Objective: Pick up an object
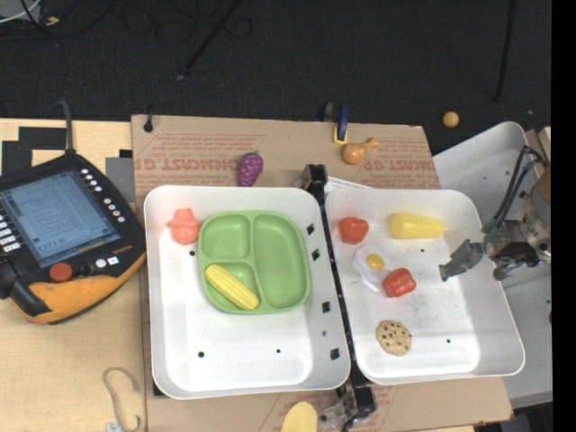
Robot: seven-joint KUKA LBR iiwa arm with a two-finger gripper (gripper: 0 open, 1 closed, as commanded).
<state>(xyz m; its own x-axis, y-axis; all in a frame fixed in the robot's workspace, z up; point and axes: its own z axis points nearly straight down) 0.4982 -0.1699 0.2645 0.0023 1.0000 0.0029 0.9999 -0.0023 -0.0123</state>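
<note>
From the overhead camera, I am hanging my hand (461,261) over the right edge of the right-hand shallow white plastic bin (499,354); the view is too poor for me to tell its spread, and I am seeing nothing in it. The nearest thing, a small glossy red toy pepper (399,283), is lying just to its left and slightly lower, rounded, probably with no clear long axis.
</note>
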